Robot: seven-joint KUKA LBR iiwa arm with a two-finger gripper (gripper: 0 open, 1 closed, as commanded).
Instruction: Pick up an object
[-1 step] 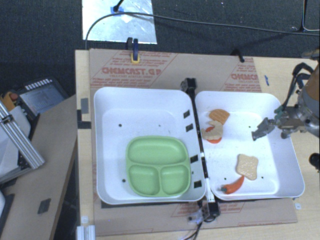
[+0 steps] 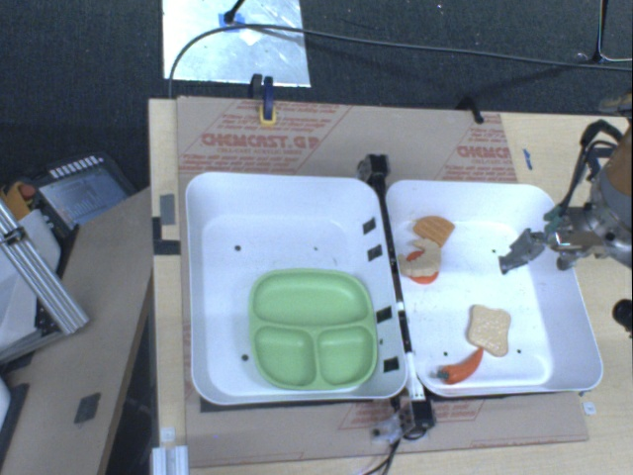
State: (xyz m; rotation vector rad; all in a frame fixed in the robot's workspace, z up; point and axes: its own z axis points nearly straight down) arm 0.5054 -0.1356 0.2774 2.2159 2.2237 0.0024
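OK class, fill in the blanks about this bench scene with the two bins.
1. The green divided plate lies in the ____ bin as the camera sees it.
2. The plate has ____ compartments.
3. The claw hangs over the ____ bin.
4. The toast slice lies beside an ____ carrot.

Missing words: left; three; right; orange.

A flat sheet of cardboard [image 2: 326,137] with red lettering lies on the table [image 2: 99,265], under both bins. At its top edge, upper middle of the frame, a yellow and black clamp [image 2: 265,100] grips it. Above that sits a shiny metal plate [image 2: 235,28] on dark carpet [image 2: 445,8], crossed by a black cable [image 2: 415,47]. At the left edge lies a silver aluminium rail [image 2: 35,265].
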